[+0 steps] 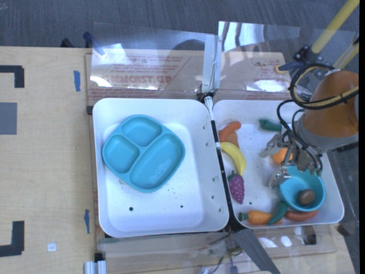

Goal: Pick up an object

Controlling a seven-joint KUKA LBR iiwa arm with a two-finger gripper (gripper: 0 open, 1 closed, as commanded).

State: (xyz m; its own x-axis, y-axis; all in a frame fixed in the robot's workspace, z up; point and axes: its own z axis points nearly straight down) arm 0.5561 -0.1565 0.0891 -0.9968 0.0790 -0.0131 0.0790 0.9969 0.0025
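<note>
1. Gripper (pixel 283 163) first: we see it low over the right bin (pixel 333 214), hanging from the grey arm with its orange band (pixel 336 104) that comes in from the right; metal parts crowd the spot, and we cannot tell whether it is parted or closed, nor whether anything sits in it.
2. Just beside it we find a small orange piece (pixel 279 156), partly hidden by the metal; we cannot say if the two touch.
3. Below the gripper stands a blue cup (pixel 302 190), tilted toward us, with a brown round thing (pixel 307 197) inside it.
4. Along the near wall of that bin we see a carrot (pixel 259 216), a dark green piece (pixel 279 212) and a red piece (pixel 299 214), lying close together under the cup.
5. Farther left in the same bin lie a yellow banana (pixel 235 156), a purple grape bunch (pixel 236 187) just below it, and an orange vegetable (pixel 229 131) above it; a green item (pixel 269 124) rests near the far wall.
6. Outward again, the left bin (pixel 114 216) holds a blue divided plate (pixel 144 152), lying flat, well apart from the gripper.
7. Both bins sit side by side on the wooden surface (pixel 45 153).
</note>
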